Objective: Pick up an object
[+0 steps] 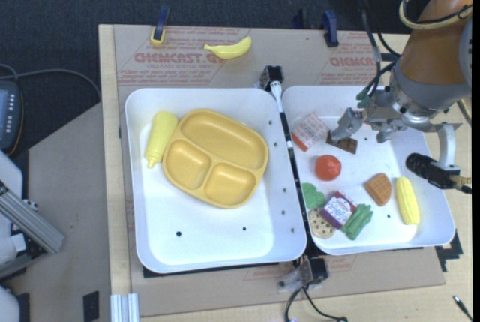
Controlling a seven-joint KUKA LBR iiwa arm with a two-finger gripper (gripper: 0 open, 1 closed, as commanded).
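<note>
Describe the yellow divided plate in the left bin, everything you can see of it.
The yellow divided plate looks like smooth moulded plastic, a rounded rectangle with one long compartment and two smaller ones, nothing in any of them. It lies flat, right side up and turned at a slant, in the upper middle of the left bin. A yellow squeeze bottle rests against its left edge.

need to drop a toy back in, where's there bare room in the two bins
Left bin: wide bare floor along the near edge, below the yellow divided plate and yellow bottle.

Right bin: crowded near the front, where cookie, purple packet, green vegetable, bread and corn cluster. A small bare patch lies between the tomato and bread, under the gripper.
</note>
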